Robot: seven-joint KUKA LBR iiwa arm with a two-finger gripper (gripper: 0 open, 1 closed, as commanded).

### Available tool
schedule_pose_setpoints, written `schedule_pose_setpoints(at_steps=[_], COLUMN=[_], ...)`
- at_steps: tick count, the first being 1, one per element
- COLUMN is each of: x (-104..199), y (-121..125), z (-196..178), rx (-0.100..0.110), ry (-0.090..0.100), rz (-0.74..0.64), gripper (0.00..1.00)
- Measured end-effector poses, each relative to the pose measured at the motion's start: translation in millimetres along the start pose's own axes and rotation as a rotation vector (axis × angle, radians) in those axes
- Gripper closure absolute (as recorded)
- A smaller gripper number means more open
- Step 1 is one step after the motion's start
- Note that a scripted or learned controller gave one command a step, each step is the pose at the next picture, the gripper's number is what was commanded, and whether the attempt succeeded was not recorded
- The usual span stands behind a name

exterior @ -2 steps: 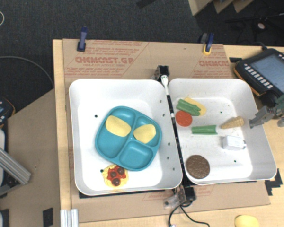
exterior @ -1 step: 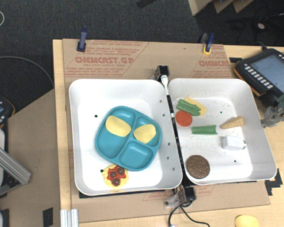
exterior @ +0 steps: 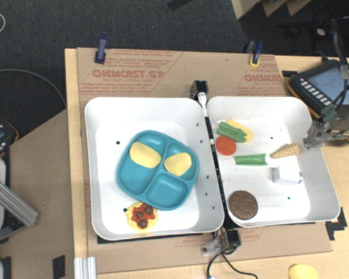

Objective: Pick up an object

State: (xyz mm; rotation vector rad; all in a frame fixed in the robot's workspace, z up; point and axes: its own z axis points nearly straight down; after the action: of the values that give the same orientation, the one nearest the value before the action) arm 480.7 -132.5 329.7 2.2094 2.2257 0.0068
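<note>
Nothing is picked up yet: the gripper, its state unclear, sits at the right bin's edge near the cone.

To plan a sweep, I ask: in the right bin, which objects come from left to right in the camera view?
Red disc → brown round cookie → green stick → white block, with the cone above it.

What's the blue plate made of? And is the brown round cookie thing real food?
The blue plate looks like smooth, slightly shiny plastic, moulded into three sections. The brown cookie is probably toy food, likely matte plastic or rubber with a speckled surface, though the view leaves that open.
</note>
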Motion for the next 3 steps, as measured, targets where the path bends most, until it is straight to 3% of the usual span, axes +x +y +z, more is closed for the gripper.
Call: schedule_pose_setpoints(at_steps=[1, 2, 3], x=[67.1, 162.4, 110.7], y=[1.0, 1.7, 0.2], z=[-89.3, -213.1, -142.1], rx=[-0.006, -0.01, 0.012], ry=[0.0, 0.004, 0.0], rz=[0.0, -0.003, 0.011], gripper=[1.0, 1.0, 1.0])
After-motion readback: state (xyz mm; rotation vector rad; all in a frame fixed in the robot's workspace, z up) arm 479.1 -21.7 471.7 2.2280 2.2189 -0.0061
